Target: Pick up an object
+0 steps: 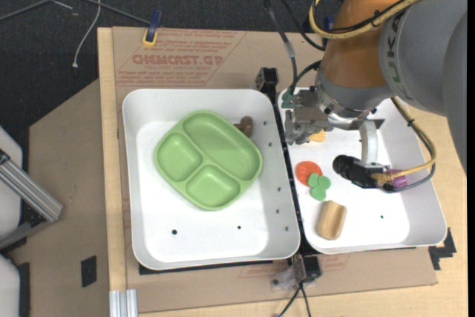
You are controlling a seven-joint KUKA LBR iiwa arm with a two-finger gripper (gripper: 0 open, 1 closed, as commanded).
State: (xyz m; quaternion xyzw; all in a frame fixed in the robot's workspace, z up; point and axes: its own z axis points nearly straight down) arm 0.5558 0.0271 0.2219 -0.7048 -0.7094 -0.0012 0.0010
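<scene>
Bread roll (331,220), tan and stubby, lies near the front edge of the right bin (415,230) and looks light, slightly soft and easy to pinch across its short width. Just behind it sit a red tomato (308,171) and a green piece (319,187). Farther back, by the bin's left wall, the claw (300,119) hangs low over a small yellow piece (318,136); the wrist hides it, so I cannot tell its state.

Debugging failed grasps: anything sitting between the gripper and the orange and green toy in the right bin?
Nothing visible. The gripper hangs over the right bin near its left wall; the orange and green toy lies just below it in view, bare white floor between. The tan cylinder sits beyond the toy.
</scene>
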